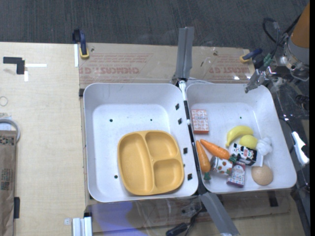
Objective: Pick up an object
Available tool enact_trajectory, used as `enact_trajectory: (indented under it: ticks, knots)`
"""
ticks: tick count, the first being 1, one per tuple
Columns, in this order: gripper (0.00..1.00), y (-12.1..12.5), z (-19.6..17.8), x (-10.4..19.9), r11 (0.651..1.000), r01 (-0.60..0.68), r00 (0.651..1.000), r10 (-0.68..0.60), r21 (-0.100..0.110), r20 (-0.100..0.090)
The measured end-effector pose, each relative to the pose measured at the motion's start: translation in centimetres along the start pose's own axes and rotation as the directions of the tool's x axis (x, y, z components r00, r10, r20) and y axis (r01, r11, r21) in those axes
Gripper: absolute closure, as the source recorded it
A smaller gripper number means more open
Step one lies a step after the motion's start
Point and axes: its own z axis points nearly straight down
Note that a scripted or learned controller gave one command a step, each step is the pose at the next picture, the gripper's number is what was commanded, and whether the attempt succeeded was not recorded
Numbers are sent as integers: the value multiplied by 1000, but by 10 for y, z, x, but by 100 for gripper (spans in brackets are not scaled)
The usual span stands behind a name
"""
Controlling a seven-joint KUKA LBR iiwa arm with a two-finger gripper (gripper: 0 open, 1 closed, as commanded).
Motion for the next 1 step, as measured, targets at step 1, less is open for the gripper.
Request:
enact_trajectory:
  ticks: [1]
  knots:
    - [0,-44,57,31,1000,8,1000,-8,2,0]
